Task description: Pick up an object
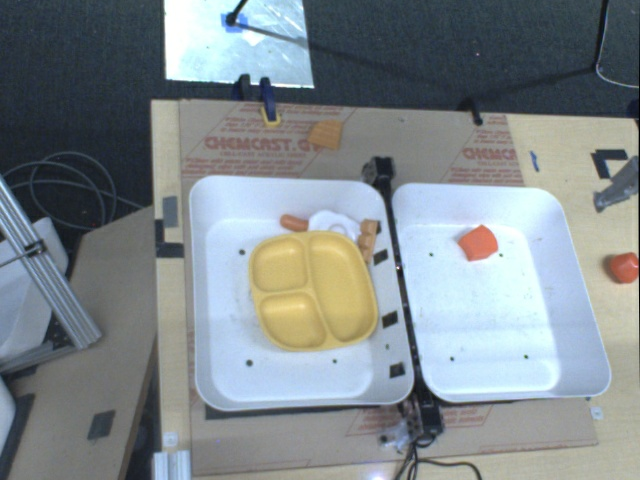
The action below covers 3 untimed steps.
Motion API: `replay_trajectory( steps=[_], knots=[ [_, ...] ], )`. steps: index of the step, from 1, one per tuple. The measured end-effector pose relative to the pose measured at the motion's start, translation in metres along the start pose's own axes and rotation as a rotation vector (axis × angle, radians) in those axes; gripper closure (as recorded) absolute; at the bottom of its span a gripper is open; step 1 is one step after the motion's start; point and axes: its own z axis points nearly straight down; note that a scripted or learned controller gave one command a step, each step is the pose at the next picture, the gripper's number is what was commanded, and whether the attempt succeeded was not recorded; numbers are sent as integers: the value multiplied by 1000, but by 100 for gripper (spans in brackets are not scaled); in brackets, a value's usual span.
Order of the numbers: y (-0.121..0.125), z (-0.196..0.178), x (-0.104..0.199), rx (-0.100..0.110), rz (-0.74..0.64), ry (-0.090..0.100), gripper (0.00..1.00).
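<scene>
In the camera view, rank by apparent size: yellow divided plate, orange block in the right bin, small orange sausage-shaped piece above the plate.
1. yellow divided plate
2. orange block
3. orange sausage-shaped piece, smallest, partly hidden

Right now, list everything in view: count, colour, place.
shallow white plastic bins: two, white, side by side on the bench.
yellow divided plastic tray: one, yellow, in the left bin.
small orange sausage-shaped piece: one, orange, behind the tray.
white piece: one, white, at the tray's far edge, partly hidden.
small tan block: one, tan, left bin's right side.
orange block: one, orange, right bin.
tan block: one, tan, bench behind the bins.
hand: grey, right edge.
</scene>
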Motion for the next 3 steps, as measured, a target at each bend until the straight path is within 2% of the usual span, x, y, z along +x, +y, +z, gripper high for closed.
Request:
replay_trajectory(
  steps=[3],
  knots=[
    [0, 0, 0, 0, 0, 0, 0]
  ],
)
